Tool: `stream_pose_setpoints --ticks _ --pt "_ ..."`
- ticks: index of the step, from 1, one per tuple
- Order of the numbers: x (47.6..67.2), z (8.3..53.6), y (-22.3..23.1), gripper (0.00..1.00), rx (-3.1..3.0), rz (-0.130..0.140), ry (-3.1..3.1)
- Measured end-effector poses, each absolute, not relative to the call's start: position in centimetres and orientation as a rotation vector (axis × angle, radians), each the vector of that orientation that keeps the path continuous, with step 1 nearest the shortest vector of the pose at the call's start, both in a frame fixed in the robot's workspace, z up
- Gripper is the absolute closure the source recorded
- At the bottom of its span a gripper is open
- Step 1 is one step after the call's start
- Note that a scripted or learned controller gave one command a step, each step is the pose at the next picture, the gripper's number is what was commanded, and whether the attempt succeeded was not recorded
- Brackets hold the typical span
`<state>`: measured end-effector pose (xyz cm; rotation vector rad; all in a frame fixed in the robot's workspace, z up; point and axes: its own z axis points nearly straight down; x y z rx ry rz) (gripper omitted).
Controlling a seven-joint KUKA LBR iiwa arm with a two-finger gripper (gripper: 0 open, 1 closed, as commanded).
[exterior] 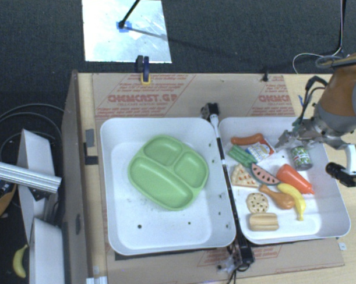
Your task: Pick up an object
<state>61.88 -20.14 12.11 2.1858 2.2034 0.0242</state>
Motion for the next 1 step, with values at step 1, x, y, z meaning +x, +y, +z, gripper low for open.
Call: stream_pose_setpoints --ticks 1 --pt "66.28 8.72 -14.59 0.00 2.208 -0.004 2.233"
